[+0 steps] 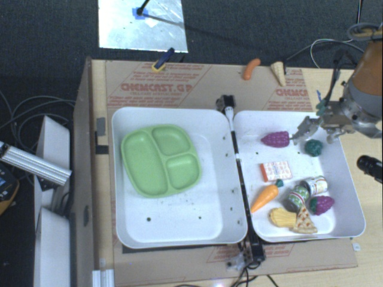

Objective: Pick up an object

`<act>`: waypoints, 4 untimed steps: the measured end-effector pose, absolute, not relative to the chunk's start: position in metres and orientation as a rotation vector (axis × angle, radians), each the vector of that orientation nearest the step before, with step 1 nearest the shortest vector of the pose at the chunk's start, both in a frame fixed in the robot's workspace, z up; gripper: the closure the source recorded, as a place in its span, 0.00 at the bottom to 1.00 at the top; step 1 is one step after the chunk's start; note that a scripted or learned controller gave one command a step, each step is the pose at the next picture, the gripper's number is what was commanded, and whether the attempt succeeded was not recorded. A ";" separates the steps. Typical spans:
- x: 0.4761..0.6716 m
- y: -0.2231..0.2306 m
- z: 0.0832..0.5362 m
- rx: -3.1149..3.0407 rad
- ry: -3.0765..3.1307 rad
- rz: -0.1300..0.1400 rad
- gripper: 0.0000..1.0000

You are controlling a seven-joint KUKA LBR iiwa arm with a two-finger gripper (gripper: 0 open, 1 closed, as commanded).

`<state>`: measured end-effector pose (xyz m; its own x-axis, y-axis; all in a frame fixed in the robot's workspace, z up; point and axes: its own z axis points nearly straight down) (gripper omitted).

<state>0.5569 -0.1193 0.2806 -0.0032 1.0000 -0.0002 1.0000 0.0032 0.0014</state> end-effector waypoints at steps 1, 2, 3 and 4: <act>0.635 -0.088 0.203 2.217 2.227 0.000 0.00; 0.668 -0.115 0.137 2.219 2.222 -0.001 0.00; 0.651 -0.128 0.084 2.219 2.223 0.000 0.00; 0.652 -0.128 0.096 2.215 2.222 0.004 1.00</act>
